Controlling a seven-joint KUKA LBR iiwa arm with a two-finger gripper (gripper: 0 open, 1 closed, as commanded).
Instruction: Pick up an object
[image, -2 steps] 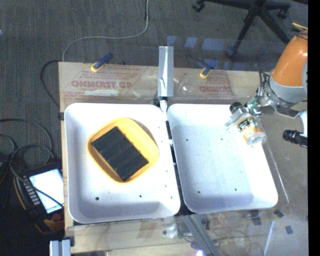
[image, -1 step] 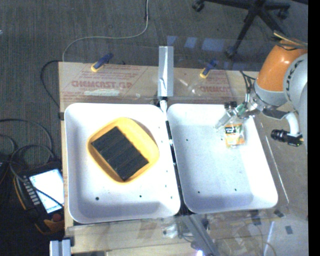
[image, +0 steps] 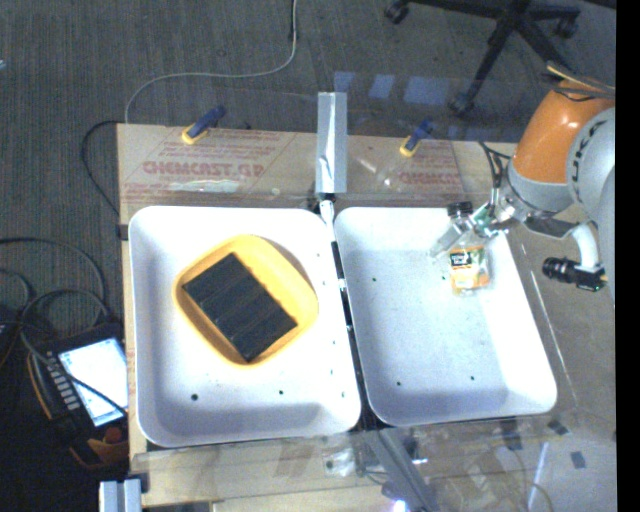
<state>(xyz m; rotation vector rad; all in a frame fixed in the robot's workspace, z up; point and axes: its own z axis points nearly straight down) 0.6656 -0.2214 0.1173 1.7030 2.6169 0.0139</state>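
A small orange and black packet with a clear crinkled edge is in the right bin, close to its far right corner. My gripper is directly above and behind the packet, reaching in from the right under the orange-banded wrist. The tip meets the packet's upper end. Whether the packet rests on the bin floor or hangs from the gripper is unclear. In the left bin a yellow dish holds a black ribbed rectangular block.
A metal divider post stands behind the seam between the bins. Two blue and yellow clamps sit on the cardboard at the back. Cables and a tablet lie on the floor to the left.
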